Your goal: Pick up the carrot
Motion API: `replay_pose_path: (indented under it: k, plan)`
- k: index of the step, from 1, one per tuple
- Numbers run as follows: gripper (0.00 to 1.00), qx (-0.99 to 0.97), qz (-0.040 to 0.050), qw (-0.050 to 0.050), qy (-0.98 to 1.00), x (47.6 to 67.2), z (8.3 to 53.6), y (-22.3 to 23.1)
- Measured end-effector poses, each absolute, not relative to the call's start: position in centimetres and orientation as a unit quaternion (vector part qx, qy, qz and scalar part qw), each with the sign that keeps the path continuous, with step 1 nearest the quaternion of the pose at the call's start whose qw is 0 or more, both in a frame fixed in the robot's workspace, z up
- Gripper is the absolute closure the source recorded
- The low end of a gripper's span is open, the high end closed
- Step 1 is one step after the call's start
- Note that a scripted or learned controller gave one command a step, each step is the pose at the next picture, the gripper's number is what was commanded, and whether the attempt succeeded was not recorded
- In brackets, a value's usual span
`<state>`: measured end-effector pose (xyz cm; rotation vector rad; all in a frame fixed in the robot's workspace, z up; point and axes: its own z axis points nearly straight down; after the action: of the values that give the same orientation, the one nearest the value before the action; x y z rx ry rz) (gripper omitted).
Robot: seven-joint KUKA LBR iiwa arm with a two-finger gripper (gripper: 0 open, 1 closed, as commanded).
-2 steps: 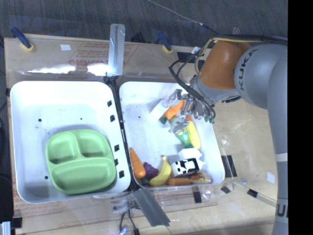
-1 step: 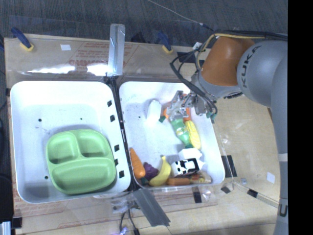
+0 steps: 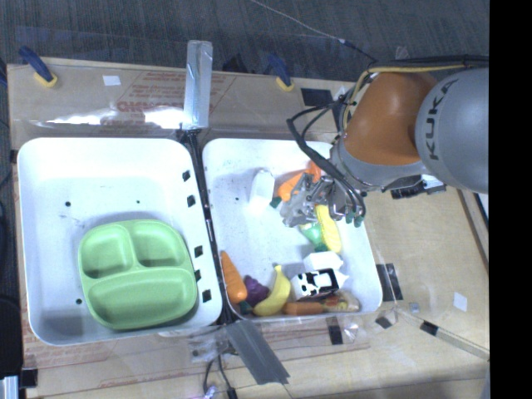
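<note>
Tool (image 3: 309, 196) low in right bin (image 3: 241, 160), far-right part, over a yellow-green toy (image 3: 327, 229) and orange piece (image 3: 291, 184); can't tell its state. Carrot (image 3: 233, 278) lies at near-left of that bin along the divider wall, beside banana (image 3: 277, 293). Green tray (image 3: 137, 273) in left bin (image 3: 50, 165)

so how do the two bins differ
The left bin holds one thing, a green divided tray; the right bin holds a jumble of toy food, among it a carrot and a banana. The gripper is down in the right bin, while nothing reaches into the left bin. Both are shallow, white and side by side.
</note>
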<state>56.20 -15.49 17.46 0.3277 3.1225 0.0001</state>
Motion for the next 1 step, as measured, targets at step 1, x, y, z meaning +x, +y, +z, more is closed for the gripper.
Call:
replay_pose_path:
  k: [1]
  plan:
    - [1.00, 0.249, 0.0000, -0.002, 0.968, 56.25, 12.10, -14.65]
